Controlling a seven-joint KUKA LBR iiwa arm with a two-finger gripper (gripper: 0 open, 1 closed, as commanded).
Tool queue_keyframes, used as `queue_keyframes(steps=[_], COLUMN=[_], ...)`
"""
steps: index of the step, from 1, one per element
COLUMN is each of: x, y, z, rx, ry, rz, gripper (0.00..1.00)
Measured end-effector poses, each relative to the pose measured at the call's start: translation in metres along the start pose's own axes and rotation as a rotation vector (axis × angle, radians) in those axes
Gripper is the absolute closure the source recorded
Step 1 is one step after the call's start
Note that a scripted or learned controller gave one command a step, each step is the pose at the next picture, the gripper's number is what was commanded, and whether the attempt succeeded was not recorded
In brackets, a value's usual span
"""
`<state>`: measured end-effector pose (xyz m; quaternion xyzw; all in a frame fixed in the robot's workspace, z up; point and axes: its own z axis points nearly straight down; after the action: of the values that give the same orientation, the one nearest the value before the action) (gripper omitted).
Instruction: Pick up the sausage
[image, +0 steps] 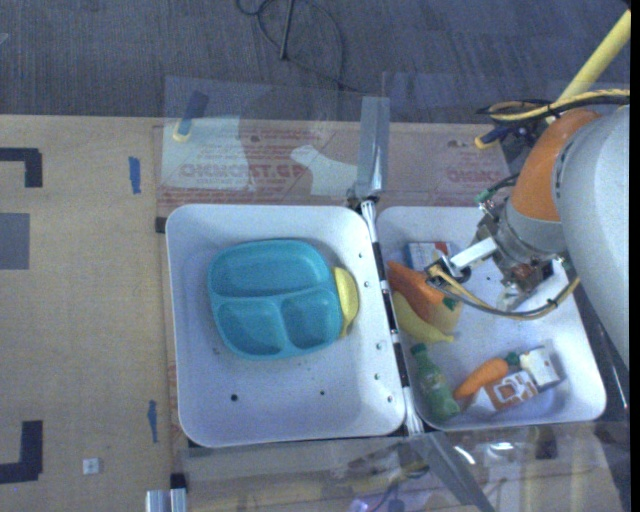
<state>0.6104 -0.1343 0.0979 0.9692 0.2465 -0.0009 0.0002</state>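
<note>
The sausage (481, 375), a short orange-red piece, lies slantwise near the front of the right bin (585, 395). It sits between a green bottle (432, 381) and a small white carton (523, 380). My gripper (521, 282) hangs over the back half of the same bin, well behind the sausage and apart from it. The wrist covers the gripper from above. Nothing shows held in it.
An orange wedge-shaped toy (414, 284) on a yellow piece (432, 322) and a small box (424, 251) lie at the right bin's left side. The left bin (200, 400) holds a blue divided plate (275, 298) with a yellow thing (347, 293) at its right edge.
</note>
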Motion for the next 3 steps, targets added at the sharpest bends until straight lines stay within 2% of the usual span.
queue_keyframes(steps=[1, 2, 3], x=[0.011, 0.011, 0.046], y=[-0.036, -0.037, 0.014], z=[0.009, -0.001, 0.01], rx=[0.004, 0.005, -0.003], ry=[-0.001, -0.002, 0.003], rz=[0.222, 0.219, -0.221], gripper=[0.0, 1.0, 1.0])
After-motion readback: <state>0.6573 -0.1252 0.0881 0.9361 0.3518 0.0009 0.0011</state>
